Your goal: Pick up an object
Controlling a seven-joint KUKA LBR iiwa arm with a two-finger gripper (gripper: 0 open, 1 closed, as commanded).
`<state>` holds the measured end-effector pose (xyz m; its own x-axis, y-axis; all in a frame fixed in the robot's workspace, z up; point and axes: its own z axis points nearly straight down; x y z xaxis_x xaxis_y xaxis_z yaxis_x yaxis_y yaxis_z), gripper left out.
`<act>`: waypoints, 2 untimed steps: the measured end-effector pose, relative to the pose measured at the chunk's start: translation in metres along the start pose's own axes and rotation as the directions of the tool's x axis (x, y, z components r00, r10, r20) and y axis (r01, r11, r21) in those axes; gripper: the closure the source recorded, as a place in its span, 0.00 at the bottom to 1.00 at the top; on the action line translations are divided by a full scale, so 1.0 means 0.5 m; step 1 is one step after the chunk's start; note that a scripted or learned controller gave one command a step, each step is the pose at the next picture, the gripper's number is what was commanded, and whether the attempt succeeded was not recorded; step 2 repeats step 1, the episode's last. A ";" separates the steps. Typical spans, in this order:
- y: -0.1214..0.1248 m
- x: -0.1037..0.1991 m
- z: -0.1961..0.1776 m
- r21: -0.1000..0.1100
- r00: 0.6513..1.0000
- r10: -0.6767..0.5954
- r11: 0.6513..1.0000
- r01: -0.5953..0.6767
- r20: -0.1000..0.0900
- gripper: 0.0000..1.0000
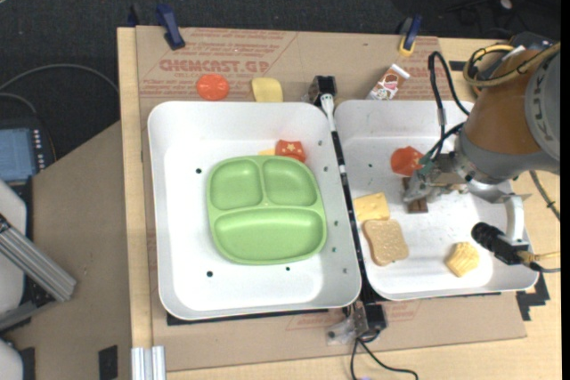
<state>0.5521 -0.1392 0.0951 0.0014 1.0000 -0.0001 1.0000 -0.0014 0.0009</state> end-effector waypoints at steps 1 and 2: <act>-0.031 0.130 -0.191 -0.008 1.000 -0.009 1.000 0.009 -0.002 1.00; -0.031 0.130 -0.191 -0.008 1.000 -0.009 1.000 0.009 -0.002 1.00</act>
